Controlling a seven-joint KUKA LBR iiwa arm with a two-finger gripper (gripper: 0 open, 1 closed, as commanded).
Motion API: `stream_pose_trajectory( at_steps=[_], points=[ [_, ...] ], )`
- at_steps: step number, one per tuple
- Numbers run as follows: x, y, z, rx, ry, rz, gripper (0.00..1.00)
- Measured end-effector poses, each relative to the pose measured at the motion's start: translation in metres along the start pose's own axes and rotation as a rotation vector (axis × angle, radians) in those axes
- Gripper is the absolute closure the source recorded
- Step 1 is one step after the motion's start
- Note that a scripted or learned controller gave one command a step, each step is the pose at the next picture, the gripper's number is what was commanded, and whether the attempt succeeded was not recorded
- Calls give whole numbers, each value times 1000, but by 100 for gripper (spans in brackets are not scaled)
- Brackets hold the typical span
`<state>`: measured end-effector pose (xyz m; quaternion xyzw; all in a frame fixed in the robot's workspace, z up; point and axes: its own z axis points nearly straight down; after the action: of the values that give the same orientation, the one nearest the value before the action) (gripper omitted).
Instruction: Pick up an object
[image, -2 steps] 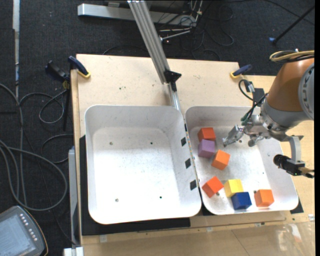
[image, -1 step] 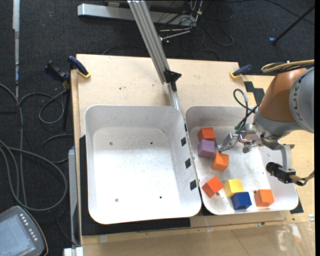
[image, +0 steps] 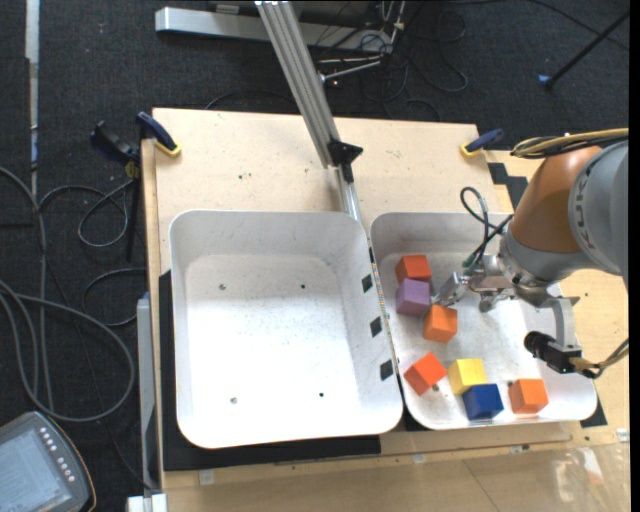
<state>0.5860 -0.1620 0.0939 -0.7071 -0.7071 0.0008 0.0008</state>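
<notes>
Several small blocks lie in the right white bin (image: 575, 405). An orange block (image: 413, 267) and a purple block (image: 413, 296) sit near the bin's left wall, with another orange block (image: 440, 323) just below them. Along the front are an orange block (image: 426, 371), a yellow block (image: 465, 374), a blue block (image: 483, 401) and one more orange block (image: 528, 396). My gripper (image: 458, 289) hangs low over the bin's middle, just right of the purple block and above the middle orange one. Nothing is visibly held in it.
The left white bin (image: 190, 300) stands beside the right one, sharing a raised wall. A slanted metal pole (image: 305, 85) runs from the top down to the bins' junction. Clamps sit at the bench's back corners. The grey and orange arm (image: 565, 215) covers the right bin's back right.
</notes>
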Motion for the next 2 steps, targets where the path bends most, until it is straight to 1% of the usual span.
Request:
stream_pose_trajectory(
  at_steps=[1,2],
  points=[
    [0,1,-12,-4,-1,0,100],
    [-8,-5,-66,-9,-3,1,100]
  ],
)
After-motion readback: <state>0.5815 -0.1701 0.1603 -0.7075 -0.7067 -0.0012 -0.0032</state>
